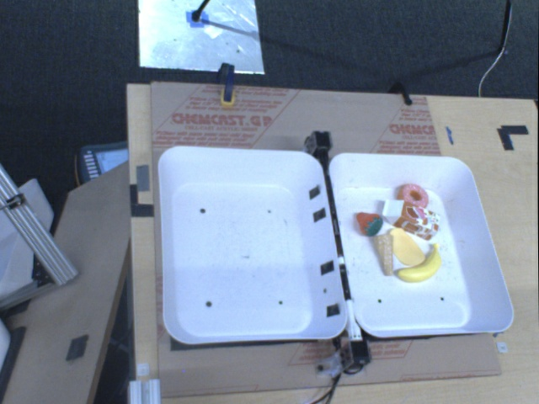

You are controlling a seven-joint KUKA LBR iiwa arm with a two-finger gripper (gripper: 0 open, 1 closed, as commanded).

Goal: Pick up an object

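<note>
Two white bins sat side by side on a brown sheet (354, 116) printed with red letters, which lay on the wooden bench (97, 234). The left bin (167, 225) showed a bare white floor with a few small dark dots. The right bin (482, 225) held all the toy food, bunched a little toward 12 o'clock of its centre.

In that bunch, a pink donut (412, 195) lay at 12 o'clock. A small white block (392, 208) sat just beside it toward 8 o'clock. A red-and-white pastry (419, 222) lay under the donut, touching or nearly touching it. A red piece with green (368, 223) marked the 9 o'clock edge. A pale yellow wedge (408, 246) lay in the middle, with a tan cone (385, 253) against its 9 o'clock side. A banana (420, 268) curved along the 6 o'clock edge, touching the wedge.

Black clips (319, 215) ran down the seam between the bins. A yellow clamp (227, 98) gripped the sheet at its 12 o'clock edge. Beyond it a shiny metal plate (200, 23) lay on the dark floor. An aluminium rail (34, 238) leaned at 9 o'clock of the view, and a thin cable (497, 57) hung at 1 o'clock.

The gripper's state could not be told
</note>
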